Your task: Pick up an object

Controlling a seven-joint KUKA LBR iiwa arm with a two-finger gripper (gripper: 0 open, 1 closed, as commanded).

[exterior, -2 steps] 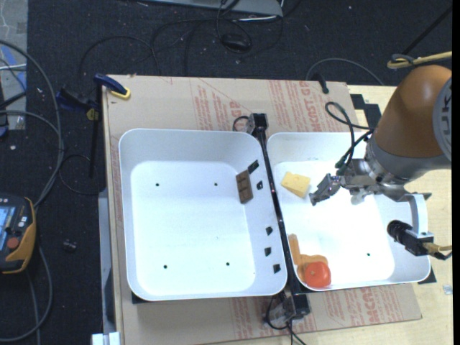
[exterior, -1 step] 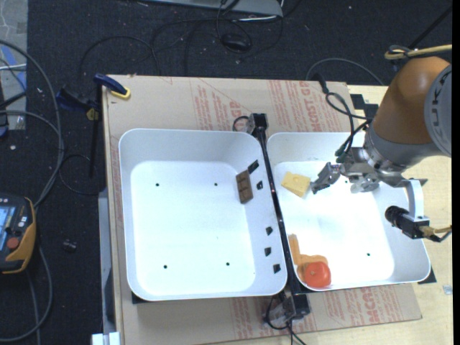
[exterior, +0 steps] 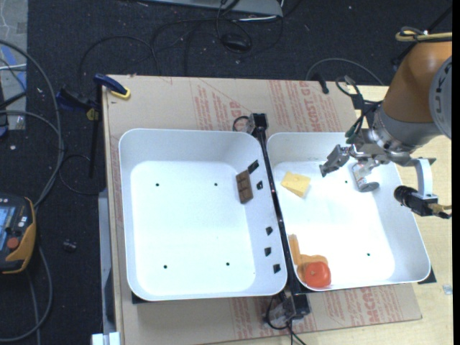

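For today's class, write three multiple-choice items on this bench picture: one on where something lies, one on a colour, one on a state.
1. Where does the brown chocolate-like bar lie?
A. in the left white bin
B. in the right white bin
C. on the cardboard

2. What colour is the round tomato-like object in the right bin's near corner?
A. blue
B. red
C. green

3. How does the yellow cheese-like wedge stand to the gripper?
A. clamped in it
B. lying apart from it on the bin floor
C. hanging from it

Key: 1 A, the bar rests by the left bin's right wall; 2 B, it shows red; 3 B, bare white floor separates wedge and gripper.
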